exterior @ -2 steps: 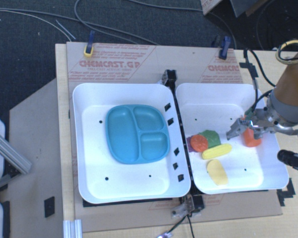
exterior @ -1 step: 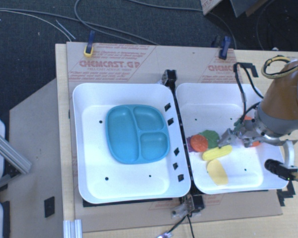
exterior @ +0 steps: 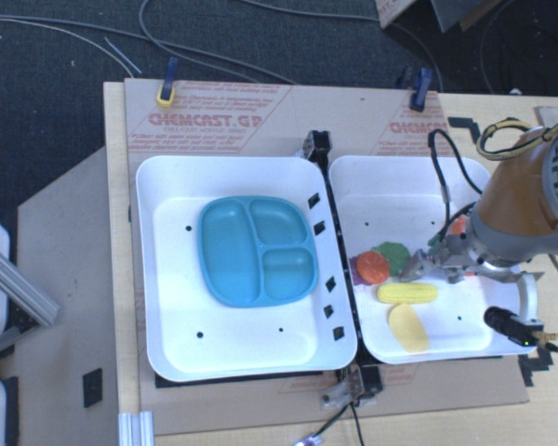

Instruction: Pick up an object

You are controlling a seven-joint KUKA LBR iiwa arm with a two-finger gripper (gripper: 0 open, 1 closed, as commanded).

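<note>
The right bin (exterior: pixel 391 179) holds several small toy foods. A red round piece (exterior: pixel 372 268) lies next to a green piece (exterior: pixel 391 253). Just in front of them are a yellow corn cob (exterior: pixel 407 293) and a pale yellow slice (exterior: pixel 409 327). My gripper (exterior: pixel 420 264) is low in this bin, right of the green piece and just above the corn cob. The arm's orange band (exterior: pixel 513 198) rises behind it. A bit of orange (exterior: pixel 458 223) peeks out beside the wrist.
In the left bin (exterior: pixel 167 249) sits a blue divided plate (exterior: pixel 257 249). A black rail with clips (exterior: pixel 330 249) separates the two bins. Cables (exterior: pixel 442 170) loop over the right bin's far wall. Clamps (exterior: pixel 167 91) hold the board at the back.
</note>
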